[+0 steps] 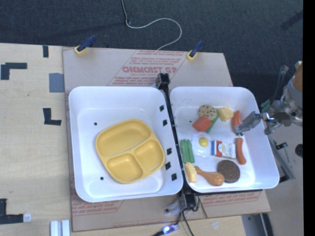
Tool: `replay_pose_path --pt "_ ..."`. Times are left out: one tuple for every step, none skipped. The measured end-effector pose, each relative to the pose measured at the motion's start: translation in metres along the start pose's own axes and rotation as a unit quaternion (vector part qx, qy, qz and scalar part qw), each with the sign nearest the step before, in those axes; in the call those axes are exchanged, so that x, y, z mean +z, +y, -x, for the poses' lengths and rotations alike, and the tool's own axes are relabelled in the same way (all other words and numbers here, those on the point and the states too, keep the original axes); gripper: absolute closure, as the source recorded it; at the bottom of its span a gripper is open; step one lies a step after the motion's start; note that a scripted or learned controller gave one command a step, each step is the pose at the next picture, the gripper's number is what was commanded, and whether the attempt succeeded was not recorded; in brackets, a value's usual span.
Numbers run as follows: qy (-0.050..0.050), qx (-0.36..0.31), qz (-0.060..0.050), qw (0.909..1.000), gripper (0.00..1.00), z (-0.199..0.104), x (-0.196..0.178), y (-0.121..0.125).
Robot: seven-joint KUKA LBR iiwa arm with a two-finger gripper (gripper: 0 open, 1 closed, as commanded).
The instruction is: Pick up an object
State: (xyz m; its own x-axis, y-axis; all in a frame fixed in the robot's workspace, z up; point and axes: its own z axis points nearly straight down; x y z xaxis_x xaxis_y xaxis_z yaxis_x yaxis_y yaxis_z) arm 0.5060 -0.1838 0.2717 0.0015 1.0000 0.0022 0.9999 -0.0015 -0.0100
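Note:
The right bin [262,156] holds several toy foods: a chocolate-chip cookie [207,111], a yellow chunk [225,113], a red-orange carrot piece [202,124], green beans [186,150], a fried egg [203,142], a small carton [224,149], two red sausages [236,117] [240,150], a brown patty [229,171] and a chicken drumstick [209,176]. My gripper [251,122] hangs above the right side of this bin, close to the upper sausage. Nothing shows in its grasp.
The left bin [78,132] holds a yellow divided plate [129,150]. Both bins rest on a cardboard sheet [147,68] held by two clamps at the back. A white cable [157,23] loops behind it. The arm's wrist [290,107] sits at the right edge.

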Motion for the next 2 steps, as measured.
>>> replay_pose_path --pt "-0.001 -0.001 0.004 1.0000 0.00 0.000 -0.004 0.002" --pt "0.000 -0.001 0.001 1.0000 0.00 -0.009 0.056 -0.003"
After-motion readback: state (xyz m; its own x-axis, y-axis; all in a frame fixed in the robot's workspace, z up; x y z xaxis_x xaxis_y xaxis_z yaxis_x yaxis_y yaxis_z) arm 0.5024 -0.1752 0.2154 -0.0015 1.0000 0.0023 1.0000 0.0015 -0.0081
